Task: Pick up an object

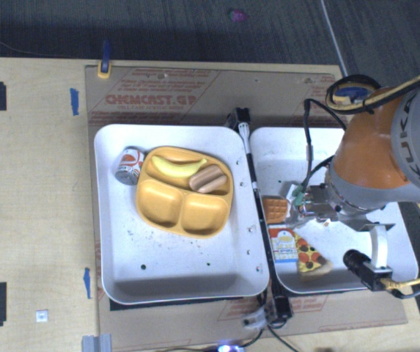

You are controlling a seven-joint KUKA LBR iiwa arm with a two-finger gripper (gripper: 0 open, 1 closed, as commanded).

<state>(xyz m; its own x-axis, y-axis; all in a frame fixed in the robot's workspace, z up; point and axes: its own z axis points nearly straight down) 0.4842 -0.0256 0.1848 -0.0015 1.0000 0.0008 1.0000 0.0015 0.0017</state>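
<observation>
My gripper (298,199) hangs low over the right bin (290,152), at its left side. Just left of it lies a brown waffle-like piece (275,210). In front of that sit a small colourful carton (284,245) and a pizza slice (311,259). The grey and orange arm covers the right half of this bin. In the left bin (122,262) a yellow divided plate (184,200) carries a banana (173,167) and a hot dog (209,179). A small can (128,166) lies against the plate's left rim.
A black divider with cable clips (243,127) runs between the two bins. Cables loop off the arm at the upper right (349,92) and lower right (371,271). The front half of the left bin shows bare white floor.
</observation>
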